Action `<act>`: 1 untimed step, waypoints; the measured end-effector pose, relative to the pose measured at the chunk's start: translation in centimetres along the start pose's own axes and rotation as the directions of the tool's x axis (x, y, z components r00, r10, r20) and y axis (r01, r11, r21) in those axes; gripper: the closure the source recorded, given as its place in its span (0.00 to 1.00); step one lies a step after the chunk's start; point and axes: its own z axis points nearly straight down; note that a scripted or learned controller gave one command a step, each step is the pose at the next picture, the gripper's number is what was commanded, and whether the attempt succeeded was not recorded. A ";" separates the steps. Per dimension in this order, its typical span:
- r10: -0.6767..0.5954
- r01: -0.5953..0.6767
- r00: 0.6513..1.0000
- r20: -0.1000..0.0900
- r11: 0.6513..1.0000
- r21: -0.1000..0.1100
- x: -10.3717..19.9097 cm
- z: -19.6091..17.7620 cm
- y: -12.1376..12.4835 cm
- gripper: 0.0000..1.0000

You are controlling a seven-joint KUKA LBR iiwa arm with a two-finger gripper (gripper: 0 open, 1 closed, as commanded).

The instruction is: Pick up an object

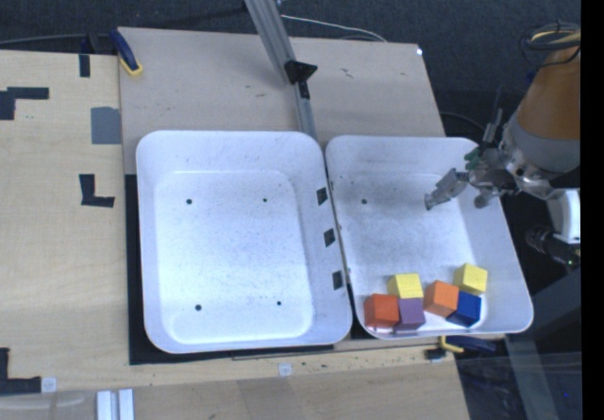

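Several small blocks lie clustered in the near corner of the right bin: a red one, a yellow one, a purple one, an orange one, a blue one and a second yellow one. My gripper hovers over the far right part of that bin, well above and behind the blocks. Its two fingers are spread open, and nothing is between them.
The left bin sits beside the right one, with black clips along their shared edge. A slanted metal pole rises from behind the bins. A yellow-and-blue clamp lies at the board's far left corner.
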 end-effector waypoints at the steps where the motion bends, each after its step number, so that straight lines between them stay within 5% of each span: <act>1: -0.005 0.005 1.000 -0.004 1.000 0.004 13.2 1.1 -5.6 0.00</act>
